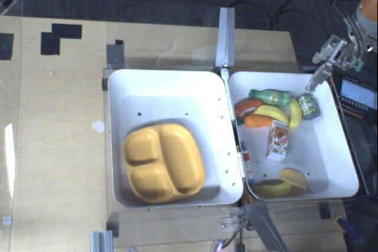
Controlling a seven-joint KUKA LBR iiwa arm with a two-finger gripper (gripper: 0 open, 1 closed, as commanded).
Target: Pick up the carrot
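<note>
Bench [53, 144]: pale wood, with black marks near its far left corner; two white bins sit side by side on it, a grey metal bar running between them at the far side.
Left bin [171, 88]: shallow, white, holding one thing.
Right bin [331, 150]: shallow, white, holding the small items, most of them gathered toward its far left part.
Tray [163, 160]: yellow, with three compartments, lying in the near half of the left bin.
Arm [369, 9]: enters at the upper right; the orange band shows at the edge of the view.
Gripper [322, 68]: above the far right corner of the right bin, apart from every item; its two fingers point down and left with a visible gap between them, nothing held.
Bottle [270, 97]: green, on its side at the far side of the right bin.
Banana [277, 114]: yellow, curved, just near of the bottle.
Second banana [274, 188]: at the near wall of the right bin.
Carton [277, 140]: small, white and red, middle of the right bin.
Carrot [258, 121]: orange, on its side in the right bin by its left wall, touching the banana, well apart from the gripper.
Red item [247, 106]: just beyond the carrot; kind unclear.
Can [308, 107]: small, grey-green, at the banana's right end.
Brown disc [293, 178]: flat, beside the second banana.
</note>
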